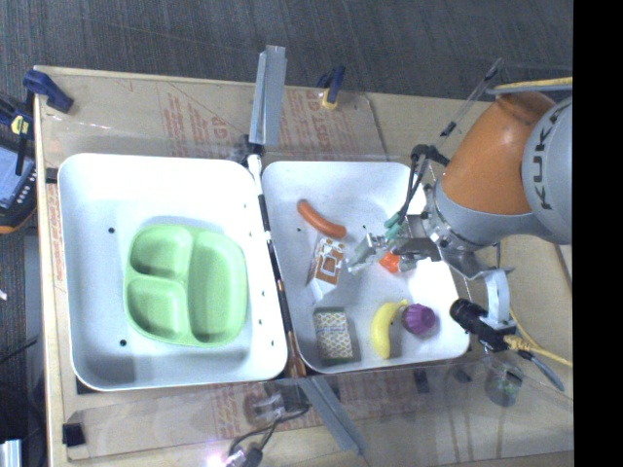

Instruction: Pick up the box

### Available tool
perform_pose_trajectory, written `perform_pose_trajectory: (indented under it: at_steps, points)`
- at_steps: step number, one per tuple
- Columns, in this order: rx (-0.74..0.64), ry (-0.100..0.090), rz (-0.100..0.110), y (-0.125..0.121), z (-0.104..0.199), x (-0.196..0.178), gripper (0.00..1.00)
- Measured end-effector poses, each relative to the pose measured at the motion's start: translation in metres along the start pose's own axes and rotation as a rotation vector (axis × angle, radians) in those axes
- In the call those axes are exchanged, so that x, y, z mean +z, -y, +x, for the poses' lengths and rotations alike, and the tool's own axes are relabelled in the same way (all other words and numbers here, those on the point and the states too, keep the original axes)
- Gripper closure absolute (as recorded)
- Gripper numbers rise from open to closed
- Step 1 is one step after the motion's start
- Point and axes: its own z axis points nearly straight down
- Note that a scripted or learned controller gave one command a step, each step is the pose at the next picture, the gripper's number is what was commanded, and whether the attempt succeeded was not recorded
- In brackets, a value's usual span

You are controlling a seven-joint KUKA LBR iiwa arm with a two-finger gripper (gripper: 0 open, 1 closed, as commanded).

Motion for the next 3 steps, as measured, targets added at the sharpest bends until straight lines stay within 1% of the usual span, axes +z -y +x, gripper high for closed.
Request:
perform_pose_trajectory:
  at_steps: [1, 2, 3]
  points:
    - [-0.011, 0.005, -0.014, -0.086, -0.056, 0.111, 0.00]
    - [-0.081, 0.000, -0.001, -0.074, -0.003, 0.085, 0.00]
    - [-0.233, 0.000, 0.000, 0.003, -0.005, 0.104, 0.00]
